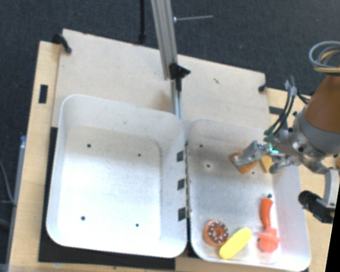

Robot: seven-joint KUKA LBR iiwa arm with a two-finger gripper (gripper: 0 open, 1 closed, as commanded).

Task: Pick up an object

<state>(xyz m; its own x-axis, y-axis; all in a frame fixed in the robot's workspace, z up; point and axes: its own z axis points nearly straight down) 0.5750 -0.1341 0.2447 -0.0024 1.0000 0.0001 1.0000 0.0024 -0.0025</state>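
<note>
The right bin [294, 206] holds several small objects. A brown-orange piece [243, 162] lies in its far part, right at the tip of my gripper [254, 155], which reaches in from the right below the orange-banded wrist. I cannot tell whether the piece is touched or gripped. A small yellow bit [267, 161] shows just beside the gripper. Near the front of the bin lie an orange carrot-shaped toy [266, 224], a yellow banana-shaped toy [236, 243] and a brown doughnut [215, 232].
The left bin [64, 146] stands beside the right one, their rims meeting in the middle. A slanted metal post [168, 37] rises behind the bins. Cables hang by the arm at the right.
</note>
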